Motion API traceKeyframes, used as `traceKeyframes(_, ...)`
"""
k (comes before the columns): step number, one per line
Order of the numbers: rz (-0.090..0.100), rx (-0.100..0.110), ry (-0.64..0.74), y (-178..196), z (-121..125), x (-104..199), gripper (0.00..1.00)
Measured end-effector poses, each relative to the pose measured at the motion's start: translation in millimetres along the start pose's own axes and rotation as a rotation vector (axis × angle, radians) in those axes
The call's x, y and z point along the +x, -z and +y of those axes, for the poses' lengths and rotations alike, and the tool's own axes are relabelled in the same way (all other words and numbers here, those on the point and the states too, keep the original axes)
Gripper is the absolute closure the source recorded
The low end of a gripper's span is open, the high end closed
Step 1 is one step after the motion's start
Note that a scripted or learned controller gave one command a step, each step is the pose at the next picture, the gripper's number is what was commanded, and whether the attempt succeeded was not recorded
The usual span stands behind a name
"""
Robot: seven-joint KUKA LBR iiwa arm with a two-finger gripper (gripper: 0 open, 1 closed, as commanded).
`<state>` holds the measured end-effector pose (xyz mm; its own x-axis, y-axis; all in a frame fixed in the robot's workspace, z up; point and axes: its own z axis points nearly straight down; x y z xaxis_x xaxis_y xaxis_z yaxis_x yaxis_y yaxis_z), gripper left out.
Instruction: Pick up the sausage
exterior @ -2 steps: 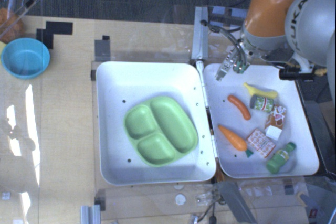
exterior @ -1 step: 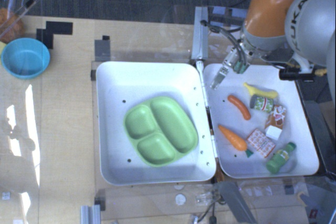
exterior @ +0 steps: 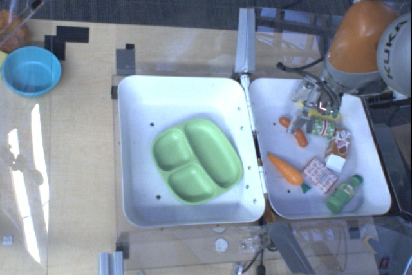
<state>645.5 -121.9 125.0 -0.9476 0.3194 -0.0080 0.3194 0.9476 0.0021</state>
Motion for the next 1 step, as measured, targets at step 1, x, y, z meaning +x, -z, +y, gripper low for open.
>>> traceKeyframes(1,-0.011,-0.005,-0.002,14.4,2.7,-2.8,1.00)
